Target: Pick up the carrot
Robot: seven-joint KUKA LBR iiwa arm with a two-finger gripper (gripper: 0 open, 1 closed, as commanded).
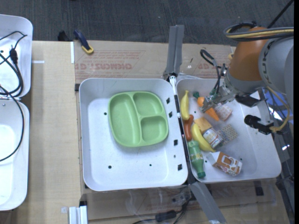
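Note:
The carrot (210, 113) is a short orange piece lying in the right bin (261, 157), near the bin's back left among other play food. My gripper (217, 98) hangs right above the carrot's upper end, coming down from the grey and orange arm (252, 59) at the right. From this slant the gripper's body hides how it meets the carrot, and whether it touches the carrot is unclear.
Around the carrot lie a banana (185, 105), a second banana (202, 140), a cheese wedge (202, 124), a can (213, 136), a green bottle (196, 158) and an orange box (228, 164). The left bin (93, 139) holds a green divided plate (138, 118).

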